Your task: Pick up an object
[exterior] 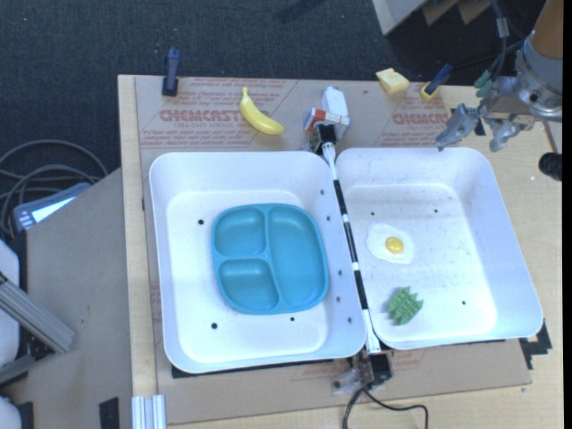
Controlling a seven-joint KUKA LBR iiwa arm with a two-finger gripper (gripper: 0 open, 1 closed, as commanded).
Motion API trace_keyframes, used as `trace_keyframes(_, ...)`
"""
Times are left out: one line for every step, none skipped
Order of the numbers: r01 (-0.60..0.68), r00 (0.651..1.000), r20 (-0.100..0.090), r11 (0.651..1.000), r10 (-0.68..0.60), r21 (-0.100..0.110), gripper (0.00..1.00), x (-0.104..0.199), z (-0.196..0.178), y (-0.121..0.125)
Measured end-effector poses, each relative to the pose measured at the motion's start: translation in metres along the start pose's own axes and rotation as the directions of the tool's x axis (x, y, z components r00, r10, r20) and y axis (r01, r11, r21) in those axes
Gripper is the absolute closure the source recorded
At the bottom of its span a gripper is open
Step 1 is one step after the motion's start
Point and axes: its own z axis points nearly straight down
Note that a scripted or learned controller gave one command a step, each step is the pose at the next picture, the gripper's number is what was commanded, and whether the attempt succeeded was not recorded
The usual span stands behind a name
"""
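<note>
The right-hand shallow white plastic bin (500,213) anchors everything; left of it, the twin bin (179,204) holds a blue sectioned plate (268,257); inside lie a glossy fried egg (391,245) and knobbly green broccoli-like piece (404,304); above its far rim the metal gripper (469,129), partly blurred, seemingly spread and holding nothing.

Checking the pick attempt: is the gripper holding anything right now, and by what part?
Nothing is held. The gripper hangs over the right bin's far edge, nothing between its fingers; the fried egg lies in that bin.
</note>
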Motion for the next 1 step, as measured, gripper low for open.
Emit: trace_keyframes(0.001,1.0,-0.001,1.0,-0.001,0.001,0.0,0.0803,0.0889,-0.0251)
